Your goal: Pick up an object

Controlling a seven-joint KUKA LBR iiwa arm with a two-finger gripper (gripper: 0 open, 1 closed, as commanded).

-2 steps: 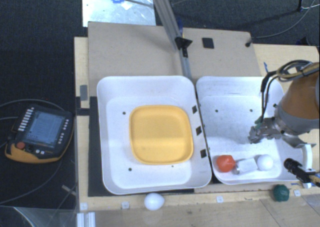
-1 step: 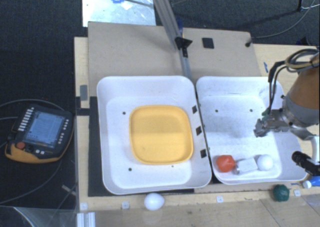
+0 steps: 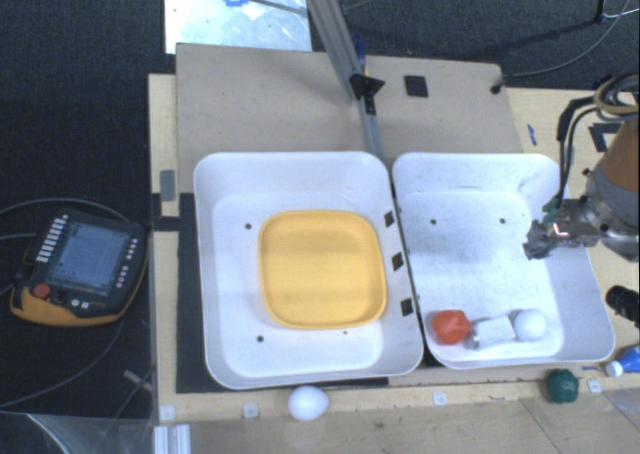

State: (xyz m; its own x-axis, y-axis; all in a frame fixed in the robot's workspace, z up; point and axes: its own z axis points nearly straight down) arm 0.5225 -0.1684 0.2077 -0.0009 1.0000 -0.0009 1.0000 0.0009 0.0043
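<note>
From above, my gripper (image 3: 541, 240) hangs over the right bin (image 3: 470, 192), and I cannot tell its state. Along the bin's front wall lie a round red object (image 3: 449, 325), a white piece (image 3: 492, 330) lying left-to-right, and a smooth white ball (image 3: 529, 323).

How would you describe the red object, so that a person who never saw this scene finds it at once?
Look at the right bin of the two white bins. Along its near edge lie three small things in a row. The red object is the leftmost, a rounded lump beside a white piece and a white ball, and the only coloured one.
</note>
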